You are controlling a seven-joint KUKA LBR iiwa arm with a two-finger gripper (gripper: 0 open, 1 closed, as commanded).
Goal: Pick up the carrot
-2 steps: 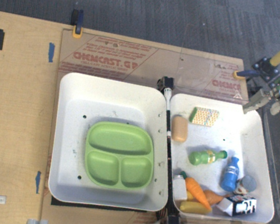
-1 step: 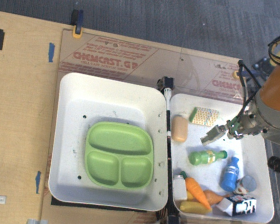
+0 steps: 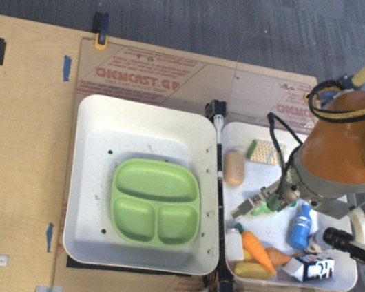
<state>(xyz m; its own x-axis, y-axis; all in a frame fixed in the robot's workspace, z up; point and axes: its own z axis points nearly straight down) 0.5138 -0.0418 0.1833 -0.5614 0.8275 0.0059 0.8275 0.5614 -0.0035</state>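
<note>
The shallow white left bin (image 3: 89,160) holds a green three-compartment plastic tray (image 3: 156,201). In the shallow white right bin (image 3: 348,277), the grey two-finger gripper (image 3: 250,207) hangs at centre right of the frame; its state cannot be told. The orange carrot (image 3: 255,247) lies just below it, apart, beside a blue bottle (image 3: 300,226).

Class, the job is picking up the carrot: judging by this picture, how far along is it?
Done: the gripper hangs over the right bin, above and left of the carrot. In hand: nothing shows between its fingers. Left: the carrot lies on the bin floor beside a yellow item, so the descent, grasp and lift remain.
</note>
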